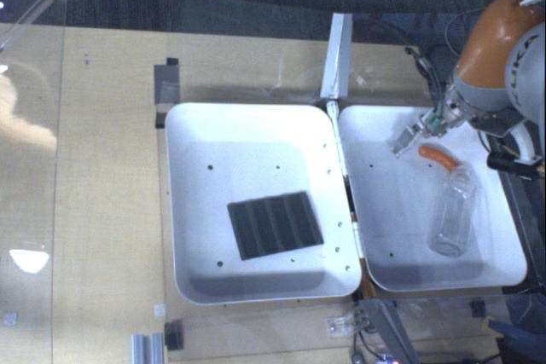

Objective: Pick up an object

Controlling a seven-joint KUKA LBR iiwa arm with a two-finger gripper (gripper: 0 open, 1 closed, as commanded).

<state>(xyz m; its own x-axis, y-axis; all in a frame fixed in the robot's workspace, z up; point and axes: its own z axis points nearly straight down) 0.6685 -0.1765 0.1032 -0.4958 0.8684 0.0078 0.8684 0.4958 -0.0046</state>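
Observation:
In the right bin lie a clear plastic bottle and a small orange carrot-shaped piece just above the bottle's neck. My gripper hangs over the upper part of this bin, just left of the orange piece and apart from the bottle. I see nothing held in it. The grey arm with its orange band comes in from the upper right. A dark ribbed rectangular pad lies flat in the left bin.
A metal bar stands behind the seam between the two bins. Black cables run along the right bin's right rim. A clear panel covers the wooden bench at the left.

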